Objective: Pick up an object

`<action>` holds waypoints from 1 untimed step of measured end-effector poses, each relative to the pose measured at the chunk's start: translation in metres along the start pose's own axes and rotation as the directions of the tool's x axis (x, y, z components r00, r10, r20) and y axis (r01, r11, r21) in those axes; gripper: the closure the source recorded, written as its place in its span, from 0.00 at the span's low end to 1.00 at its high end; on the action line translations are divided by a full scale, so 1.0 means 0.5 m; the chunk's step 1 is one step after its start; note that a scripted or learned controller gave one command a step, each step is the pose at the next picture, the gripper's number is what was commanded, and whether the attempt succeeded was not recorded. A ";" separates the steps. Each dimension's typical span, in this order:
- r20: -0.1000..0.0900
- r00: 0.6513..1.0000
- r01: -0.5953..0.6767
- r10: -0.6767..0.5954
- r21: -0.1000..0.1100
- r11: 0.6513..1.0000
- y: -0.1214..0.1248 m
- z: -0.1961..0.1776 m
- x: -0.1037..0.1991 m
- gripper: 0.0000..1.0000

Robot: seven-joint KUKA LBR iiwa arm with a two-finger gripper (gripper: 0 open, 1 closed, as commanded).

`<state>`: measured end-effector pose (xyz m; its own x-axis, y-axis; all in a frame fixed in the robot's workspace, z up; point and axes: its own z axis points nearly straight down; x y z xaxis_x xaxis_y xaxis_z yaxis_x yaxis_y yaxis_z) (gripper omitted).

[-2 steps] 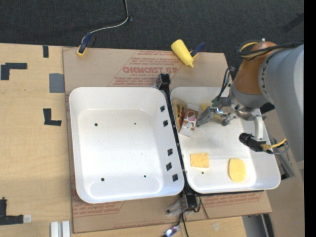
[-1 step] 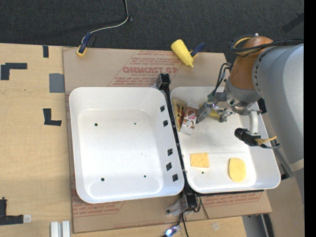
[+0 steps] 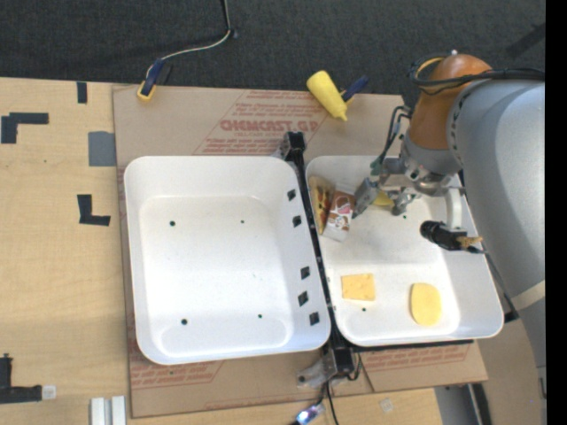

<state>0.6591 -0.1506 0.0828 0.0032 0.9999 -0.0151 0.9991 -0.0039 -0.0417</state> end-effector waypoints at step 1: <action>-0.005 1.000 -0.005 0.005 -0.035 0.999 -0.004 -0.003 0.011 0.00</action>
<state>0.6573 -0.1450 0.0843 0.0080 0.9999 -0.0099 0.9999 -0.0080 -0.0063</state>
